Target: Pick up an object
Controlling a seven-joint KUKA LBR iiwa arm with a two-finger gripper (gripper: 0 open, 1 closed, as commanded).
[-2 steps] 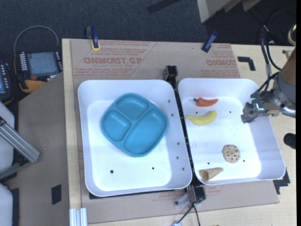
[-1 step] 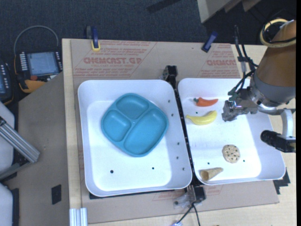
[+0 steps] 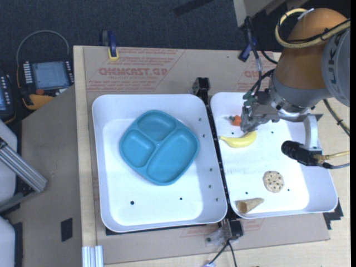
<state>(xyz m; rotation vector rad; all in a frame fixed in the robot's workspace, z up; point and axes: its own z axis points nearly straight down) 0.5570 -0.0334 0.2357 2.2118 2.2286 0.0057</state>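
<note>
Two shallow white bins with rounded corners and a smooth, glossy plastic look sit side by side on a bench (image 3: 144, 65) covered with printed brown cardboard. The left bin (image 3: 108, 166) holds a blue divided plate (image 3: 159, 147), a matte, rounded-square tray with three compartments, lying flat near the bin's middle. The right bin (image 3: 311, 196) holds the smaller things: a yellow toy banana (image 3: 238, 141), curved and smooth, lying near the bin's left wall; a round, speckled tan cookie (image 3: 273, 181) toward the lower middle; a tan cone-shaped piece (image 3: 248, 205) near the front edge; and a small orange-red piece (image 3: 236, 119), partly hidden beside the gripper. The arm (image 3: 306, 54) reaches in from the right, its bulky orange-banded wrist tilted down over the upper part of the right bin, with cables looping around it. The gripper (image 3: 248, 128) points down and to the left, its dark metal tip just above the upper end of the banana and seemingly touching or nearly touching it. Whether the fingers are spread or pressed together cannot be told, as the wrist and its own body hide them. A black cylindrical fitting (image 3: 297, 152) sticks out below the wrist.
</note>
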